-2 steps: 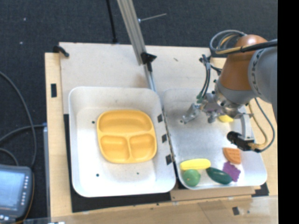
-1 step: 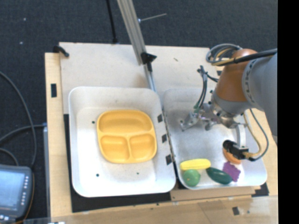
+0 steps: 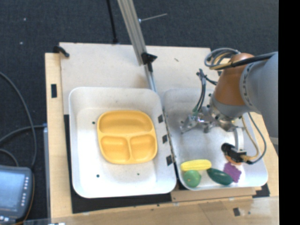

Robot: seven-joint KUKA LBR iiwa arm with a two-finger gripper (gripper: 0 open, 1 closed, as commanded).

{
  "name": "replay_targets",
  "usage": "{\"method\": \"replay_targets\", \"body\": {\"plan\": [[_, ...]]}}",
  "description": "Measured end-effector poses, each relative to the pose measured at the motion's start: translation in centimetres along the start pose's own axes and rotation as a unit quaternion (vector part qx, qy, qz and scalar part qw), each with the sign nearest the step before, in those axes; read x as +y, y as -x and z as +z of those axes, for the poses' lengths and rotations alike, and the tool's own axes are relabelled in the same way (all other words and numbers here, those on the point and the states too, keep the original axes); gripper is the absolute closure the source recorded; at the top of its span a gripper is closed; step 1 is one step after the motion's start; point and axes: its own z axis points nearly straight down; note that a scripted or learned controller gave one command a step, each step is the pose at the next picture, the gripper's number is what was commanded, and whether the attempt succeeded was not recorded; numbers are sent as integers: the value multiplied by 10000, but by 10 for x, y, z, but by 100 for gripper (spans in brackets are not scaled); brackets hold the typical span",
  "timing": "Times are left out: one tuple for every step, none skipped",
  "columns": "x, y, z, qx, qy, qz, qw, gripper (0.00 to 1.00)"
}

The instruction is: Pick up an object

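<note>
White plastic forms both shallow bins on the pale wooden worktop [image 3: 103, 64]. The jaws hang low over the right-hand bin [image 3: 197, 146], in the half of it farther from the camera, carried by a grey arm [image 3: 262, 78] with an orange band [image 3: 228, 86] above the wrist. This view does not show whether the jaws are spread or pressed together.

Four small objects lie on the camera side of the jaws, well apart from them, along the near wall of the same bin:
- a yellow banana-shaped piece [image 3: 196, 164], nearest the jaws;
- a light green rounded piece [image 3: 191, 177], just beside the yellow one;
- a dark green oval piece [image 3: 219, 176];
- a purple piece [image 3: 233, 171], just beside the dark green one.

Across the gap between the bins, to the view's left of the jaws, the left-hand bin [image 3: 79, 102] holds a yellow plastic plate with three compartments [image 3: 126, 136], lying flat.
</note>
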Motion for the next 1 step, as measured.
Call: {"method": "replay_targets", "body": {"plan": [[1,1,-12,2,23,30,10000,100]]}}
